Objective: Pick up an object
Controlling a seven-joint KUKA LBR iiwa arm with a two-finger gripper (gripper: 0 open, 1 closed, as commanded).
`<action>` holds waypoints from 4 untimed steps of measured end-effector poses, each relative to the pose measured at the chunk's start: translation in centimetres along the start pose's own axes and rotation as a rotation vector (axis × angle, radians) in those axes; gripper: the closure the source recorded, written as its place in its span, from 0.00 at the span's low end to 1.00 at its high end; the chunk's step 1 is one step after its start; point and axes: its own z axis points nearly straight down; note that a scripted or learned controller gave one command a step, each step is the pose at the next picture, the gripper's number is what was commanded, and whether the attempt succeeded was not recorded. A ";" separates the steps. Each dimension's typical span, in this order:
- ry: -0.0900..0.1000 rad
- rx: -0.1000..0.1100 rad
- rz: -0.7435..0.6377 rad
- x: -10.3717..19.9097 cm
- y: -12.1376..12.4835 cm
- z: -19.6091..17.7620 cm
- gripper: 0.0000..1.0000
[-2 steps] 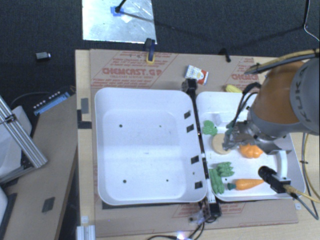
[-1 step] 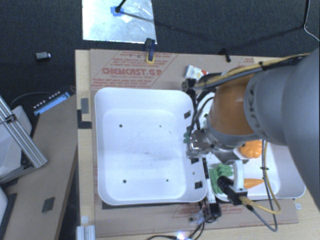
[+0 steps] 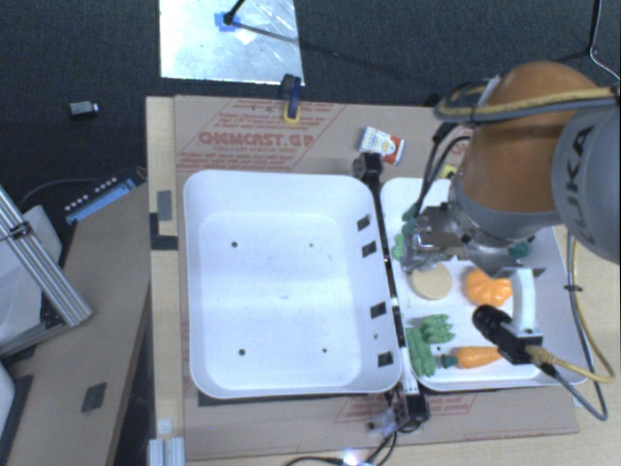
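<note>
Carrot (image 3: 475, 357) lengthwise across right bin (image 3: 553, 375), green top leftward; gripper (image 3: 419, 244) opening indiscernible, nothing visibly held.

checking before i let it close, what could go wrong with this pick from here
1. The gripper sits at the right bin's left wall, above the round beige piece; a flat disc may slip out.
2. The orange piece lies close beside it and could get nudged or caught too.
3. The arm hides part of the bin, so items underneath can't be checked.

right bin (image 3: 553, 382): tan disc (image 3: 433, 282) at left wall, orange lump (image 3: 485, 287) beside it, carrot (image 3: 473, 358) and green toy (image 3: 427, 341) at near edge.
</note>
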 end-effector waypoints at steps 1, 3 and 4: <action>0.006 -0.010 -0.009 7.3 3.1 -15.3 1.00; 0.000 0.010 -0.002 15.8 0.0 -13.5 1.00; 0.000 0.010 -0.002 18.7 0.1 -12.8 1.00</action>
